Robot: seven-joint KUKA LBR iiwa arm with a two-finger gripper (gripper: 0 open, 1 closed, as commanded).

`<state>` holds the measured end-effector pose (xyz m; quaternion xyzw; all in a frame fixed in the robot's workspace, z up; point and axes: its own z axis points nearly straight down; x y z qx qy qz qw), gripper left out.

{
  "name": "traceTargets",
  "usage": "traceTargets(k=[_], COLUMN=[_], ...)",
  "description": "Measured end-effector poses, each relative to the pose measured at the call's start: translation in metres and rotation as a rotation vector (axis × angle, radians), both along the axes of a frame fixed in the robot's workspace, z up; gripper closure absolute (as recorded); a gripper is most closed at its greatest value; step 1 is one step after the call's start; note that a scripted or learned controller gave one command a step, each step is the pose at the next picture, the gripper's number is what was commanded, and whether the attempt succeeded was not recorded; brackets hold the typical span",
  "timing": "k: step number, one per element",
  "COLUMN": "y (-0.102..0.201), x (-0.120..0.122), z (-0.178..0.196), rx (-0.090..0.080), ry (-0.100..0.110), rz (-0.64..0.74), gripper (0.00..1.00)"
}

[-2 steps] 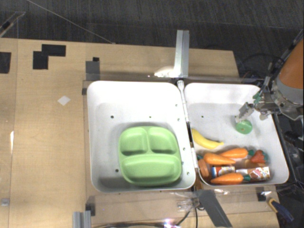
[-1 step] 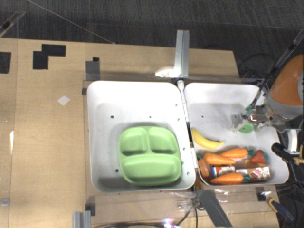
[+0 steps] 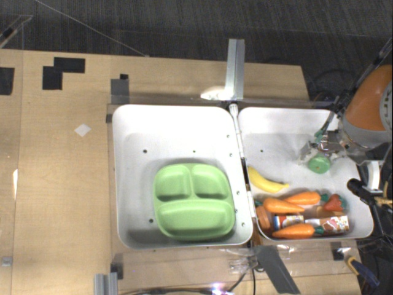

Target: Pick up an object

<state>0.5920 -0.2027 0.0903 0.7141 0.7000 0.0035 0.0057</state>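
Observation:
My gripper [image 3: 320, 150] hangs over the right bin [image 3: 276, 125], near its right wall. A small round green object [image 3: 319, 165] sits directly under its tip, touching or nearly touching it. Whether the green object is gripped cannot be made out. At the front of the same bin lie a yellow banana [image 3: 265, 181], three orange carrots [image 3: 299, 198], a labelled bottle [image 3: 320, 224] on its side and a small red item [image 3: 334, 203].
A green divided plate [image 3: 193, 200] fills the front of the left bin [image 3: 141, 134]. The arm's orange band [image 3: 368, 106] stands at the right edge. A metal post [image 3: 235, 69] rises behind the wall between the bins. The wooden bench [image 3: 55, 183] stretches to the left.

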Motion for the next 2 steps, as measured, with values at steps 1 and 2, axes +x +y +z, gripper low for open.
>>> traceTargets(k=[1, 2], y=[0.002, 0.018], x=[0.004, -0.006], z=[0.014, 0.002], rx=[0.001, -0.003], ry=[-0.009, -0.005], rz=[0.004, 0.013], gripper=[1.0, 1.0])
